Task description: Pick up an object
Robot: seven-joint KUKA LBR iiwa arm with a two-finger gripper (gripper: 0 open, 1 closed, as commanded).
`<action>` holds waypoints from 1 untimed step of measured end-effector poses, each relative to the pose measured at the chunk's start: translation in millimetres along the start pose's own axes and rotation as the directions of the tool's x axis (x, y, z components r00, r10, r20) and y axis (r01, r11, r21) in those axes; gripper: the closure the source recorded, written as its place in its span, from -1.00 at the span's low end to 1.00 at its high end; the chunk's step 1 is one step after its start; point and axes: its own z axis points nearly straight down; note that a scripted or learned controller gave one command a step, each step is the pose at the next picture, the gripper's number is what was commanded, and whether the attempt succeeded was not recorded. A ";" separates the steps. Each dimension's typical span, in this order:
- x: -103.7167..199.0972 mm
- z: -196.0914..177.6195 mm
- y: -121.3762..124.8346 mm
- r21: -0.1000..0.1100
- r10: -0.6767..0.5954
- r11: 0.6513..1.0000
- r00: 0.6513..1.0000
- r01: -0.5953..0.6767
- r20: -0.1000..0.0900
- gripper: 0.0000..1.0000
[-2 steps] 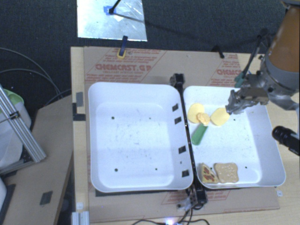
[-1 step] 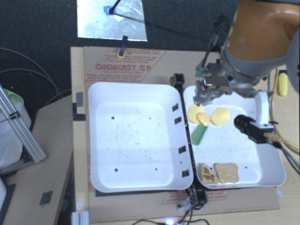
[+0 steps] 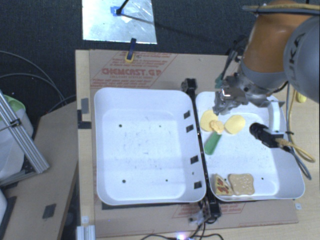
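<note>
Where the brown desk point(image 3: 135, 66) spreads under the camera, two shallow white bins sit side by side on it. The grey arm point(image 3: 272, 39), with its orange band, comes in from the right and leans over the far part of the right bin point(image 3: 250, 154). The left bin point(image 3: 145, 144) is the wider of the two and touches its neighbour along a dark central seam.

The end effector point(image 3: 222, 104) hangs low over the right bin's far left corner, just above a pale yellow piece point(image 3: 206, 119). Whether it is open or closed cannot be told from this angle, and nothing can be seen in its hold.

A toast slice point(image 3: 242, 184) lies at the near edge of the right bin, with a red and yellow wedge point(image 3: 222, 184) touching its left side. A second yellow piece point(image 3: 235, 124) lies just right of the first. A green stick point(image 3: 212, 142) lies slanted just below the yellow pieces, near the seam.
</note>
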 end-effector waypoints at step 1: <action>-10.4 73.0 -58.8 0.003 -0.003 1.000 1.000 0.003 -0.004 1.00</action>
